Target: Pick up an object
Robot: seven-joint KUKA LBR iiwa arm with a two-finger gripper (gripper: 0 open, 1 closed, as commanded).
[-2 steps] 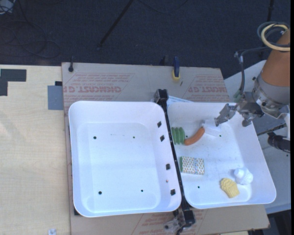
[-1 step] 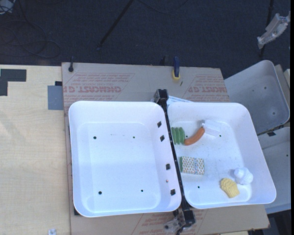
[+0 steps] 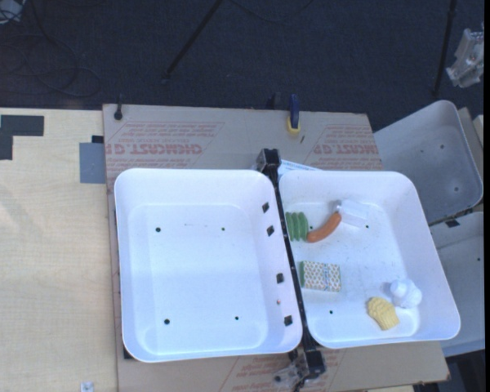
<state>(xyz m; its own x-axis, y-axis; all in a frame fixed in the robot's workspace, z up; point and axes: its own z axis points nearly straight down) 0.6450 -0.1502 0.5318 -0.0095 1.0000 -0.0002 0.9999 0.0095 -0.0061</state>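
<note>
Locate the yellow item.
The yellow item lies in the right bin, near its front right corner, touching a small white object just behind it.

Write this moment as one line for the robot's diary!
stage: before pick | right bin: green item, orange carrot, patterned pad, yellow item, white lump

I see the right bin (image 3: 425, 219) holding everything: a green piece (image 3: 296, 225) touching an orange carrot (image 3: 325, 227), and a patterned sponge (image 3: 320, 276) below them. A yellow corn (image 3: 382, 313) and a white lump (image 3: 403, 293) sit near its lower right corner.
</note>
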